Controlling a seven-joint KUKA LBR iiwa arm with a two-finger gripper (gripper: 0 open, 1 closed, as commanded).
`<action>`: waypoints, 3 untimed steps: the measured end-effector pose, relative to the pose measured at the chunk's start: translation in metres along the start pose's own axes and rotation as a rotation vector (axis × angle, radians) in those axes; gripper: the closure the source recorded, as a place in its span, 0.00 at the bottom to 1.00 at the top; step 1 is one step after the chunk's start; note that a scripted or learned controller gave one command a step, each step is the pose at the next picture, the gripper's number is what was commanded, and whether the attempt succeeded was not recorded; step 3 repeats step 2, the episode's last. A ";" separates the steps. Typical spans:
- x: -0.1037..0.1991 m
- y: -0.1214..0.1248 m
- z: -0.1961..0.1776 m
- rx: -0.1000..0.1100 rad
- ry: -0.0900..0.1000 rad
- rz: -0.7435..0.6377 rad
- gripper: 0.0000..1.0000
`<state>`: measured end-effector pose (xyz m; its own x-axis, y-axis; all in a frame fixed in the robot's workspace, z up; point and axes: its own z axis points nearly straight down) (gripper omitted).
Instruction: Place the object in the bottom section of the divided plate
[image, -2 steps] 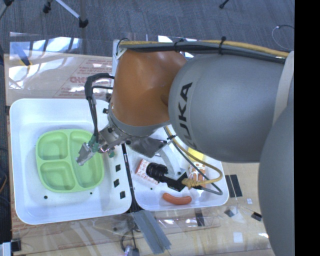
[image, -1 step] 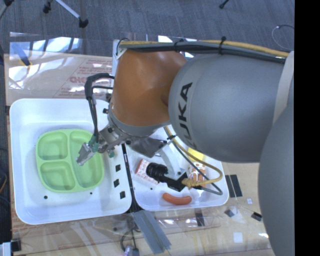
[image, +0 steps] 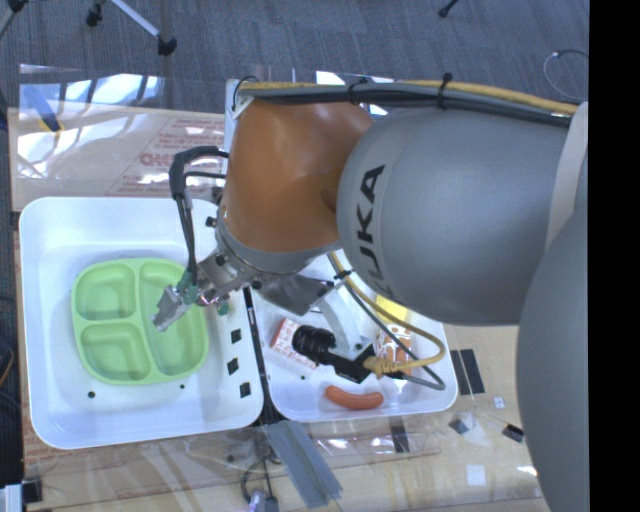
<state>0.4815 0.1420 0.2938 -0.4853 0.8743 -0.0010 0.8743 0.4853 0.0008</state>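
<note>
The gripper (image: 172, 308) hangs low over the right side of the green divided plate (image: 110, 345) in the left bin (image: 40, 300). I cannot tell whether it grips anything. The plate's sections look bare, so placing seems unfinished.

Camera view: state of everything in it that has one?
Green divided plate: lying flat, right way up, in the left bin.
Pincer: over the plate's right-hand section.
Sausage: lying on its side in the right bin, apart from the pincer.
Red-and-white packet: lying in the right bin, partly hidden by the arm.
</note>
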 end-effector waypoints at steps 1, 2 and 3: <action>0.000 0.000 0.000 0.000 0.000 0.000 0.00; 0.000 0.000 0.000 0.000 0.000 0.000 0.00; 0.000 0.000 0.000 0.000 0.000 0.000 0.00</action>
